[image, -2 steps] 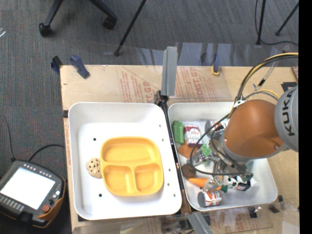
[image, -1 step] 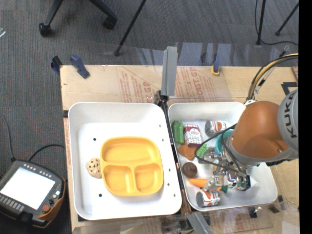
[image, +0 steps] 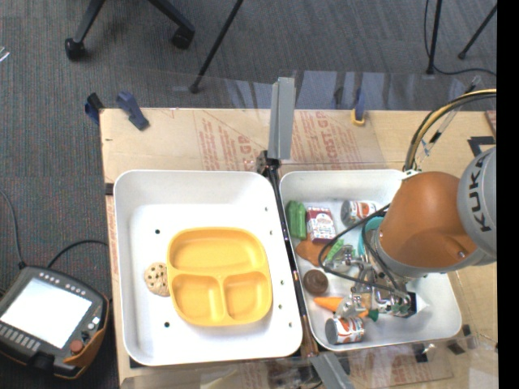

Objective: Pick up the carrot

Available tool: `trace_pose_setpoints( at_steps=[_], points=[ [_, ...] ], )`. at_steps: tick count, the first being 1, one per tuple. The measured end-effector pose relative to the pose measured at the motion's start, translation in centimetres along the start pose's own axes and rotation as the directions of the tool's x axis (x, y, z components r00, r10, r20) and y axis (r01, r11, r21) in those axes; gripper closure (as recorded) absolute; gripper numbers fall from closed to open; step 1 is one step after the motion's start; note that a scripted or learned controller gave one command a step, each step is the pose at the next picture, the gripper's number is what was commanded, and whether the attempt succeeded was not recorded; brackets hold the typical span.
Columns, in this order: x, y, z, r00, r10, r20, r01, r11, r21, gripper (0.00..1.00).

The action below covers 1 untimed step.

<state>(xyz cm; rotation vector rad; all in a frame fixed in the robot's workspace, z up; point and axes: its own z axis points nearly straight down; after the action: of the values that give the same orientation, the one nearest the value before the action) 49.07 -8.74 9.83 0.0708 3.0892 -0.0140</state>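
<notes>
End effector (image: 362, 298), grip state unclear, hovers beside carrot (image: 328, 303) in right bin (image: 450, 310); left bin (image: 138, 217) holds yellow tray (image: 219, 286).

Tray (image: 219, 286) in left bin (image: 134, 217), cookie (image: 156, 279) just left of it. Carrot (image: 328, 303) in right bin (image: 442, 310), beside can (image: 346, 330).

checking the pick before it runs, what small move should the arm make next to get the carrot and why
Probably a short shift toward the view's left, then down. The carrot lies in the right bin, just left of the gripper, with a can right below it and a brown round piece above. It looks not yet grasped, so centring first seems wise.
</notes>
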Motion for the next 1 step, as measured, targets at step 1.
trace_pose_setpoints(
  at_steps=[1],
  points=[
    [0.03,0.02,0.02,1.000,0.025,-0.001,-0.025,1.000,-0.001,0.00]
  ],
)
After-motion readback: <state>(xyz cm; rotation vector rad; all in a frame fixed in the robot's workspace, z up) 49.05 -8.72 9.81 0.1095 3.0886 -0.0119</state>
